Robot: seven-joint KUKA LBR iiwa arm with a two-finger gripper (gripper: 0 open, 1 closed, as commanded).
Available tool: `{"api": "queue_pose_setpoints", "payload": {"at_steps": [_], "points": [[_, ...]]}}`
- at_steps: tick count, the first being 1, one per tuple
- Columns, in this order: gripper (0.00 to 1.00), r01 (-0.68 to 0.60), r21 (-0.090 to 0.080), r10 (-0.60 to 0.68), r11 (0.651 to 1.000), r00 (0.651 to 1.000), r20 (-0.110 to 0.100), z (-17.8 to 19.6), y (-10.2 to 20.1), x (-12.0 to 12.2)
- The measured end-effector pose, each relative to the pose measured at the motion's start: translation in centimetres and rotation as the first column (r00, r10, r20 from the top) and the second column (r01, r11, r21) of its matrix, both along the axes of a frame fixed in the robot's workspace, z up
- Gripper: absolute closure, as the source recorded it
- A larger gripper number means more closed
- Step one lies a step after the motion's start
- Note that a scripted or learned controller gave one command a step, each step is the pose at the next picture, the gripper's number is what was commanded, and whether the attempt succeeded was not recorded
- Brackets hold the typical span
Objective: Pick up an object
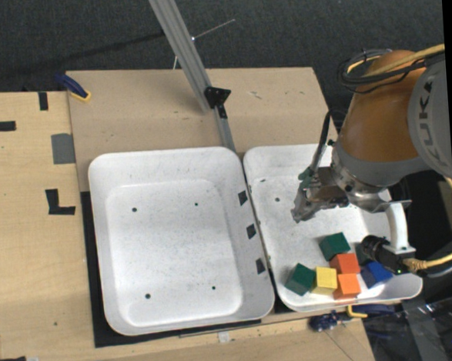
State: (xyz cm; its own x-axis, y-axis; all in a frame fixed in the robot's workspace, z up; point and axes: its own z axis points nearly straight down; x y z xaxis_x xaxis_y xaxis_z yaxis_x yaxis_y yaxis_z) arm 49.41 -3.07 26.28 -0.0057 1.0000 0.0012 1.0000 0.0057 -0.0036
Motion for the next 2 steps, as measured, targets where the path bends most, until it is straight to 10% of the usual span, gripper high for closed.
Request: {"api": "queue_pose_setpoints", "payload": {"at_steps": [2], "points": [[1.00,-0.002,0.000,0.002,1.000,1.000,0.002,-1.1,11.0,1.4]]}}
